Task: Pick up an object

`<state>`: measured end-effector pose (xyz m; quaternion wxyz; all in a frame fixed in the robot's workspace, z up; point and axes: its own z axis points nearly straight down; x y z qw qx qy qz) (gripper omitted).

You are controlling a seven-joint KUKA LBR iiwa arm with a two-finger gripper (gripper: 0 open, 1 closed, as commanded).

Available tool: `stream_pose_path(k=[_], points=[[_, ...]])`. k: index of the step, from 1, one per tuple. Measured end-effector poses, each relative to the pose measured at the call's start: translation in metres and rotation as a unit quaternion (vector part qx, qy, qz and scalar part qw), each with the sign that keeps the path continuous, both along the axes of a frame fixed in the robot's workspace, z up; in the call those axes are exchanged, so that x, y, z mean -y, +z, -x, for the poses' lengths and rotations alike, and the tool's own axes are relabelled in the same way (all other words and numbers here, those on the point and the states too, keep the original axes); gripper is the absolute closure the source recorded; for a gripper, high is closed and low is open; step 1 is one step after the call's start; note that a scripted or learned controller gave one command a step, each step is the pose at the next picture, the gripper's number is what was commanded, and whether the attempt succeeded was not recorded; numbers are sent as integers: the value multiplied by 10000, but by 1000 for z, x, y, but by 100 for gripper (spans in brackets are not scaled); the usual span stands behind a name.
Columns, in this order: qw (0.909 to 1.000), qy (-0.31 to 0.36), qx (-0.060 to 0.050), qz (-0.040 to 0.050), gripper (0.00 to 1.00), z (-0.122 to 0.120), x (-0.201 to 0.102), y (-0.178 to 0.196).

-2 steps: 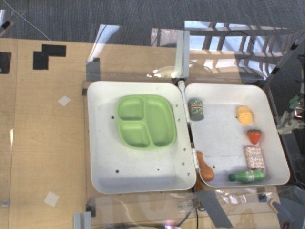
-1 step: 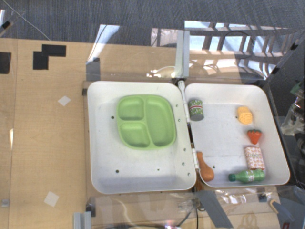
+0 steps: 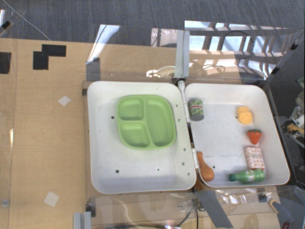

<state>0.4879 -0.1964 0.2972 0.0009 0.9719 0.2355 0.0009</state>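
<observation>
The right bin (image 3: 220,133) holds several small items. A small can with a green label (image 3: 196,109) stands at its far left corner. Near the far right are a yellow corn-like piece (image 3: 244,115) and, below it, a red strawberry (image 3: 255,136). A pink and red box (image 3: 254,157) lies near the front right, with a green bottle (image 3: 247,176) on its side in front of it. An orange drumstick-shaped toy (image 3: 205,168) rests against the front left wall. The left bin (image 3: 102,166) holds a green divided plate (image 3: 145,122).
The wooden bench top (image 3: 43,142) stretches to the left, with black markers (image 3: 47,55) at the far left. A metal post (image 3: 181,56) and railing (image 3: 238,42) stand behind the bins. Cables lie along the front edge (image 3: 190,213).
</observation>
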Motion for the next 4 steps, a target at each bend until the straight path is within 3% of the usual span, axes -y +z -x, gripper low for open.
stream_pose_path(k=[1,2,3,4], points=[[10000,50,1,8,100,-1,0,10],[9912,-1327,-1,-5,100,0,-2,14],[9970,-780,-6,-1,100,1,10,30],[9911,-1333,-5,-6,100,0,9,42]])
